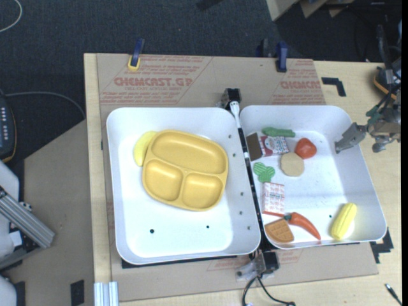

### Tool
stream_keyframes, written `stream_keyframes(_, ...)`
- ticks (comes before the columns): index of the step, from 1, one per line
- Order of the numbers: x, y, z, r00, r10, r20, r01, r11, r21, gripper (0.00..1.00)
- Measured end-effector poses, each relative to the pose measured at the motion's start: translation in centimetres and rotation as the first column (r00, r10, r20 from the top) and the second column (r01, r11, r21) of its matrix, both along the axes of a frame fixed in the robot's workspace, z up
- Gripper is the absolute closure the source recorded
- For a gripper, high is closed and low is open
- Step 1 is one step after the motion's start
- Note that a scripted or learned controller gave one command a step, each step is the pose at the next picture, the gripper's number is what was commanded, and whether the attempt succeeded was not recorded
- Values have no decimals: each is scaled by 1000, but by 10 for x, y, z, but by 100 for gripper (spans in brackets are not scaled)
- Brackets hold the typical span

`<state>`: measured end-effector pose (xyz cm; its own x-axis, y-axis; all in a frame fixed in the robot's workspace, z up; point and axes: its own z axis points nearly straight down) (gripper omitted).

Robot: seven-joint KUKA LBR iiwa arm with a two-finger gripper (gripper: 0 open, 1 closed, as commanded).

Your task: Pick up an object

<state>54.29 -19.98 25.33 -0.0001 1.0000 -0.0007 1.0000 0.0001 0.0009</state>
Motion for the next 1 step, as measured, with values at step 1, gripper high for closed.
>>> stream_keyframes(1, 1, 7, -44, 1000, 1, -4, -1, 1000, 2, 0)
